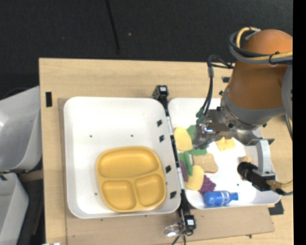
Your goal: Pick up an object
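My gripper hangs low over the right bin, near its middle left, above a cluster of small objects. Just left of it lies a pale yellow rounded piece and a green piece sits right under it. A tan bread-like slice, a yellow block, another yellow piece, a purple piece and a blue bottle lie nearby. The arm's body hides the fingertips.
The left bin holds a yellow three-compartment tray at its front right. A dark divider rail runs between the bins. Wooden bench surrounds both bins.
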Motion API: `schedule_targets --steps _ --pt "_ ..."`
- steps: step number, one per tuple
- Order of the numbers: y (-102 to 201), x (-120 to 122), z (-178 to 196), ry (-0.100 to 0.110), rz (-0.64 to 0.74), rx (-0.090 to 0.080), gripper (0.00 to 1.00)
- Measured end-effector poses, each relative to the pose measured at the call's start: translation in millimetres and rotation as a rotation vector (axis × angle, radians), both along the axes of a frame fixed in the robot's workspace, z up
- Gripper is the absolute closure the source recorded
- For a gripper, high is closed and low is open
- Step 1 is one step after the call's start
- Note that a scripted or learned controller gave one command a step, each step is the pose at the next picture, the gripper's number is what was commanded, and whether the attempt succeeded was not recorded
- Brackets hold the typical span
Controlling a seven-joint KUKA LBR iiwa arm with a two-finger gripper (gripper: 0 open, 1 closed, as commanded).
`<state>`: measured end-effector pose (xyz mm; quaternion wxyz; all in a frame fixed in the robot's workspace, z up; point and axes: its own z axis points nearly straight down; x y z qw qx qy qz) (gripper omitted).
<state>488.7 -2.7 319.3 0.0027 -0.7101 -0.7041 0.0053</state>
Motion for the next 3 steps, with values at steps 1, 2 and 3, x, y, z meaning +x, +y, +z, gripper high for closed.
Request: schedule_targets --steps 1,2,3 --pt "9 34 -49 -0.008 0.009 0.002 1.00" --pt "86 1 28 -0.016 0.018 0.006 1.00" --pt "54 18 -100 -0.001 0.005 0.001 1.00"
